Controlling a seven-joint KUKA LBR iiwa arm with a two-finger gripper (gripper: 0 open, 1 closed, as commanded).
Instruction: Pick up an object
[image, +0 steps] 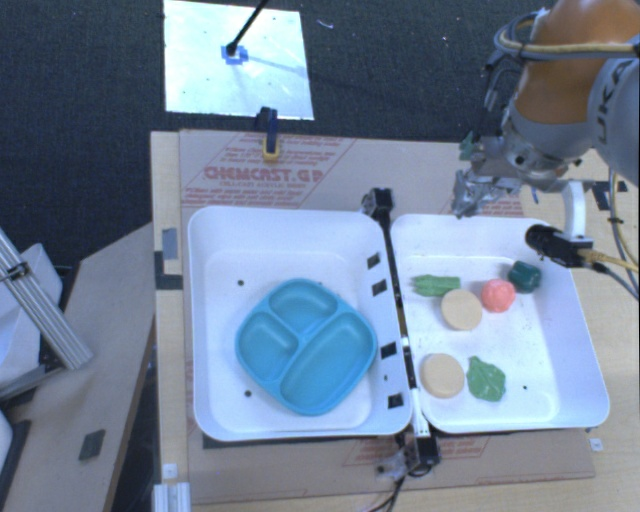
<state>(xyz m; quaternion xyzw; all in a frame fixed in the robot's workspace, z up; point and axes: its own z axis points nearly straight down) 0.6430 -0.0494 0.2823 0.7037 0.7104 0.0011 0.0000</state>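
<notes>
One blue plate (305, 345), two tan discs (462, 309), two green pieces (486, 380), claw (472, 196) state unclear

The gripper (472, 196) hung above the right bin's (572, 400) far rim; a blue divided plate (305, 345) lay in the left bin (220, 250).

Cardboard sheet (300, 160) under bins: red printed lettering along far edge, reads approximately "CHEMCAST GP"; last characters unclear. Fainter red print repeats at sheet's near edge, below bins, too small to read. No other legible text, numbers or labels.
</notes>
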